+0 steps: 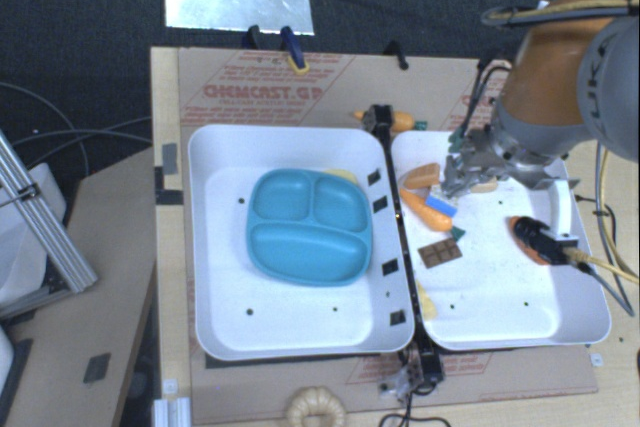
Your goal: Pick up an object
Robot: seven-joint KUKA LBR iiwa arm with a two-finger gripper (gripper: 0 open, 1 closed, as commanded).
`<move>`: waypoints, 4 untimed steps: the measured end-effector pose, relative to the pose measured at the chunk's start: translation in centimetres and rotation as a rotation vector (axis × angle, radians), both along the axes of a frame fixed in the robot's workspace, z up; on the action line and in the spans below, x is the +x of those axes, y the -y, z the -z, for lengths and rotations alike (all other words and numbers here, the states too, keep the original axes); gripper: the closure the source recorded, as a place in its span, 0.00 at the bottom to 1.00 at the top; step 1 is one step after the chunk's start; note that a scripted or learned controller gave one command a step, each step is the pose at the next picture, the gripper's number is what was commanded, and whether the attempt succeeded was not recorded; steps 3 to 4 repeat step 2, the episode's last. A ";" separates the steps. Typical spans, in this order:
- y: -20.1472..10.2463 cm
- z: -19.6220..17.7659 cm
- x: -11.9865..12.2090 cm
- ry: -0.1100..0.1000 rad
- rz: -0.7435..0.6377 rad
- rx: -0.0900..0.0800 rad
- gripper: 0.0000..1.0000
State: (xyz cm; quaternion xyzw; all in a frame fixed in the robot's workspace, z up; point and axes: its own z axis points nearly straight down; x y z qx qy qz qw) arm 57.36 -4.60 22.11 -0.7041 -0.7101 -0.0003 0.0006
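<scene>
My gripper (458, 181) hangs low over the back left part of the right bin (500, 315). Just left of it lies a tan bread-like piece (420, 175). Below it lie an orange carrot-like stick (415, 204) and a small blue block (441, 209), close to the gripper's tip. Another tan bit (486, 184) shows right beside the gripper. A brown ridged square (438, 253) and a small dark chip (458, 233) lie nearer the front. The gripper's own body hides its tip, and nothing is seen held.
The left bin (230, 315) bears a blue divided plate (308, 225) with a yellow scrap (345, 175) behind it. A yellow bit (425, 301) lies by the right bin's left wall. An orange item (402, 122) sits outside, behind the bins. Another orange thing (520, 231) lies at right.
</scene>
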 end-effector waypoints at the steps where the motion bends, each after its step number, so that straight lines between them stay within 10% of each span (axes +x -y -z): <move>1: 0.5 -1.0 0.3 0.002 0.006 -0.001 1.00; 4: 2.1 -0.8 -0.4 0.001 0.008 -0.002 1.00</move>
